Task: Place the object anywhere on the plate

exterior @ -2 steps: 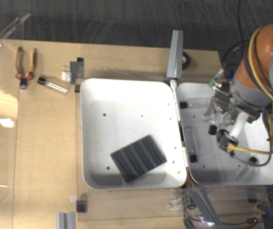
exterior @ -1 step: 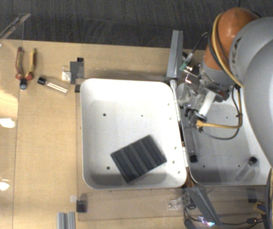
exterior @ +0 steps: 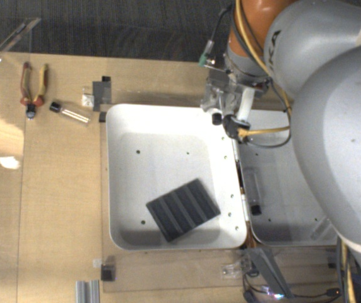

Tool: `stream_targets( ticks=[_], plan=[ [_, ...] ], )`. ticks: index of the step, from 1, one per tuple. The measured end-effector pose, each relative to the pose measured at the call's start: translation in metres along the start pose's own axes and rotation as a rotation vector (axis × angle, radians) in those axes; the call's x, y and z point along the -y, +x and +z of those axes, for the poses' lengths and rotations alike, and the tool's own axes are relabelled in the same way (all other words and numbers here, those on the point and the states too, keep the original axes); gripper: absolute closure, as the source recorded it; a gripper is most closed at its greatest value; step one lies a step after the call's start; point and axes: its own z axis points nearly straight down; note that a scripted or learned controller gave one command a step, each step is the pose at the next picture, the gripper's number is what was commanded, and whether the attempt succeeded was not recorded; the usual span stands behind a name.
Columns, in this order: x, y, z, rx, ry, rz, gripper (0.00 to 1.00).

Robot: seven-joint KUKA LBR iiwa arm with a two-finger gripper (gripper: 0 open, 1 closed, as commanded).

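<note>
Clearly, little of the job looks done from where I hang. My end effector [exterior: 230, 115] sits above the far rim where the two bins meet, and its state I cannot tell (the wrist hardware hides it from this slant), nor do I see anything carried beneath it. The only loose thing I can judge to be the object, a dark ribbed block [exterior: 183, 209], lies well below and to the left of my end effector, flat and turned at an angle on the floor of the left bin [exterior: 130, 137], near its near wall. The right bin [exterior: 281, 226] lies just beneath and to the right of me, mostly covered by my own arm. I cannot make out a plate anywhere. So, as I judge it, the grasp, the lift and the placing are all left to do. Pliers [exterior: 33, 87] rest far to my left on the bench [exterior: 60, 194], apart from the work.
</note>
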Motion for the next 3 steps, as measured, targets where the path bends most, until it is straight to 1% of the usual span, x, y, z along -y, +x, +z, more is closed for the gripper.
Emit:
stream_targets(
  ticks=[1,2,3],
  plan=[
    [0.022,0.079,0.051,0.0,0.003,-0.049,1.0],
    [0.094,0.144,0.05,-0.002,0.001,-0.18,1.0],
    [0.053,0.153,0.02,-0.002,-0.004,-0.731,1.0]
  ],
)
